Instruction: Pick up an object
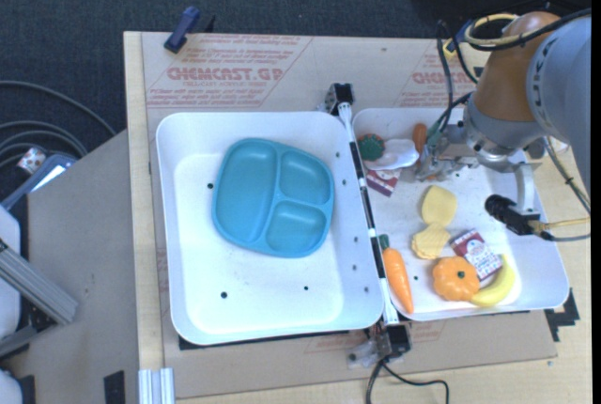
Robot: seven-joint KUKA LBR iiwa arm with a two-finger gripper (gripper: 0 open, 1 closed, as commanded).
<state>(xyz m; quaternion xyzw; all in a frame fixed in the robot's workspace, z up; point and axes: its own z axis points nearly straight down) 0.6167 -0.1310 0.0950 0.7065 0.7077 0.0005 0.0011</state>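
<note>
The grey KUKA arm [563, 73] enters from the right of the camera view, its broad final link filling the upper right corner and angling down and to the left. An orange band [505, 73] wraps the arm just above the wrist, where yellow and black cables loop over the top of the housing. Below the band, the grey wrist flange [502, 134] narrows toward the gripper [434, 163], which points down and leftward, low over the far part of the right-hand bin. The gripper body is dark metal, seen from above; the slant of the view hides how its jaws stand.
</note>
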